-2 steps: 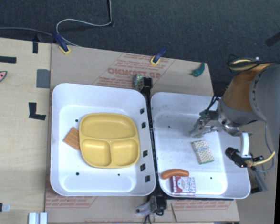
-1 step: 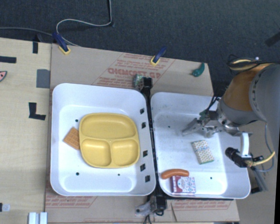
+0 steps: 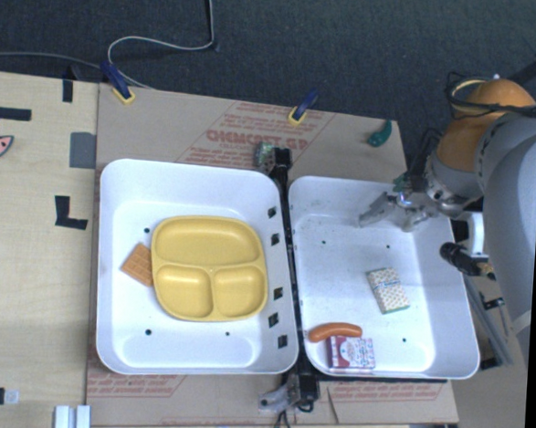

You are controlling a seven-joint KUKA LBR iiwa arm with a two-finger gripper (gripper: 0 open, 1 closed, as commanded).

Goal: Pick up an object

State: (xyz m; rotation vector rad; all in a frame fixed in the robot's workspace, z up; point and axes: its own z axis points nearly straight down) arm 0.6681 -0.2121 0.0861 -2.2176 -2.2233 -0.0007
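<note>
My gripper (image 3: 392,213) hangs over the far right part of the right bin (image 3: 441,358), fingers spread apart with nothing between them. Well in front of it, a small patterned box (image 3: 388,289) lies on the bin floor. At the bin's near edge an orange sausage (image 3: 335,331) rests just behind a red and white carton (image 3: 351,353). The left bin (image 3: 113,335) holds a yellow divided plate (image 3: 210,267) with a tan cracker-like piece (image 3: 138,263) tucked under its left side.
The grey arm with its orange band (image 3: 481,118) comes in from the right over the bin's far right corner. A black divider (image 3: 282,255) runs between the bins. Clips and a cable lie on the cardboard behind them.
</note>
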